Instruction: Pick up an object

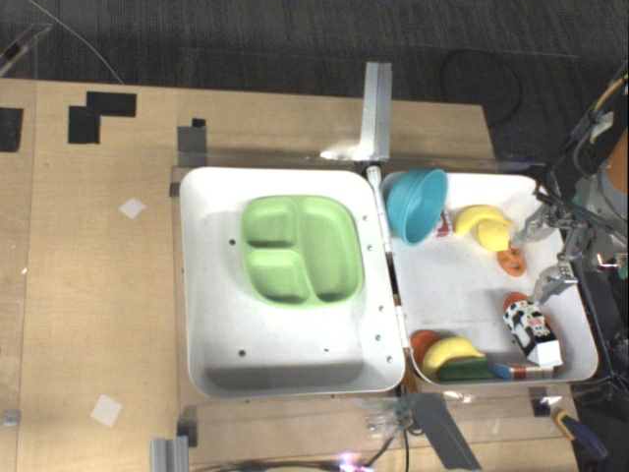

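Black-and-white toy [527, 324], upright, bin's right side

text: none legible | labels: none | numbers: none

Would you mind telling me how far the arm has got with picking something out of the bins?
Nothing looks picked yet. The gripper sits open at the right bin's right edge with nothing between its fingers. The blue bowl, yellow toy, banana and black-and-white toy all lie in that bin; the green divided plate lies in the left bin. Closing on an object and lifting it remain.
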Action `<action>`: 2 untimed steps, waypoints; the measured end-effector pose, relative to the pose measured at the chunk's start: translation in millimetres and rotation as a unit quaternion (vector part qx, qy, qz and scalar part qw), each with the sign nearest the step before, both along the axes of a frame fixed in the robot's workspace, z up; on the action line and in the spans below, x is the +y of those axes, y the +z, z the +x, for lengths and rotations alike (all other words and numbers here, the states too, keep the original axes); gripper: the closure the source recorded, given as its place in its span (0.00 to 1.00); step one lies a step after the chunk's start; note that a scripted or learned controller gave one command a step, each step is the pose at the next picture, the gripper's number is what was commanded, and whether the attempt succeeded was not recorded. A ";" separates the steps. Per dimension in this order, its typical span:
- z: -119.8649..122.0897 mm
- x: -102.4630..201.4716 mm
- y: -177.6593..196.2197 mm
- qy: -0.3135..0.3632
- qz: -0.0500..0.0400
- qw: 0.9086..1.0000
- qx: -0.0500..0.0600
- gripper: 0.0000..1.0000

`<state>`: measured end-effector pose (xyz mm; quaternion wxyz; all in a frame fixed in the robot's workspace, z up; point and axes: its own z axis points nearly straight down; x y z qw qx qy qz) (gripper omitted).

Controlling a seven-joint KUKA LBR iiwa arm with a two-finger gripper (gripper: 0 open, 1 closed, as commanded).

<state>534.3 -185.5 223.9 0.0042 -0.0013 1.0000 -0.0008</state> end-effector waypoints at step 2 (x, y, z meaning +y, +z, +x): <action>56.1 -19.3 -135.5 -0.112 0.001 0.994 -0.003 0.00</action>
